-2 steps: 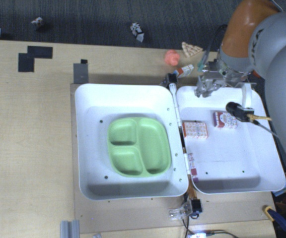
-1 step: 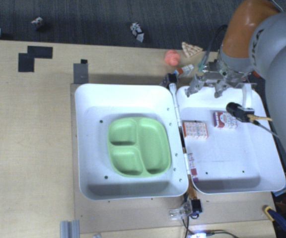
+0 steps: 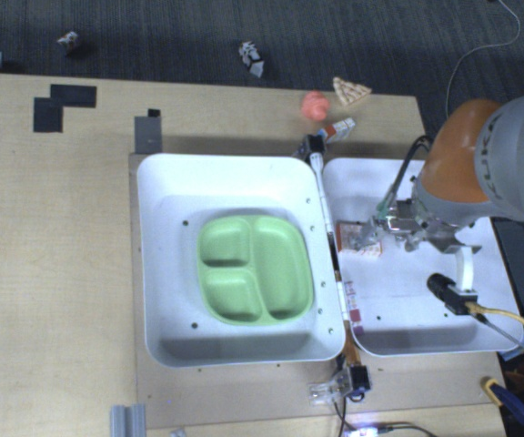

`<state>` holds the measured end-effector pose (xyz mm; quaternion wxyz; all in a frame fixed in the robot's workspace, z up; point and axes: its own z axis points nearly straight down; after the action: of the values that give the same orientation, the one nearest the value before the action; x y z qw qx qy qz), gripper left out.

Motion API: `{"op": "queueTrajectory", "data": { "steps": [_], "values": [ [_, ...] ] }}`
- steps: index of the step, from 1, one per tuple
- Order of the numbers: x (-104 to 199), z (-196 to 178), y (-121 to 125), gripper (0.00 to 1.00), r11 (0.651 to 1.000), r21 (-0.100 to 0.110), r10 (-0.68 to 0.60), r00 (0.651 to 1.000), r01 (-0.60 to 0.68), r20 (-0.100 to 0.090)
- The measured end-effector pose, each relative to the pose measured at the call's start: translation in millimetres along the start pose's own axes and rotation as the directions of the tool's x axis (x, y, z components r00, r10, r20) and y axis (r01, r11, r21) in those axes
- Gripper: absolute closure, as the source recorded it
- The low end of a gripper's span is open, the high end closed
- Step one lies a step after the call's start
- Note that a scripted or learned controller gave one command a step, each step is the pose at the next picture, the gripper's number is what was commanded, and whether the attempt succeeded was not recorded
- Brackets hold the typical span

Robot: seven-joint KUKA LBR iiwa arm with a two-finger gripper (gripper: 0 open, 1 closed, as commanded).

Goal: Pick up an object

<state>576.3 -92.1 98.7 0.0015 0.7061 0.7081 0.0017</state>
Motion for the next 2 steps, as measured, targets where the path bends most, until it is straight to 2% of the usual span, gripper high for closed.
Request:
{"op": "queueTrajectory", "data": {
  "steps": [1, 2],
  "values": [
    [2, -12, 3, 1.00, 1.000, -0.007, -0.002, 1.000, 0.002, -0.002],
    [-6, -131, 93, 1.00, 1.000, -0.003, -0.003, 1.000, 0.003, 0.001]
  ]
}}
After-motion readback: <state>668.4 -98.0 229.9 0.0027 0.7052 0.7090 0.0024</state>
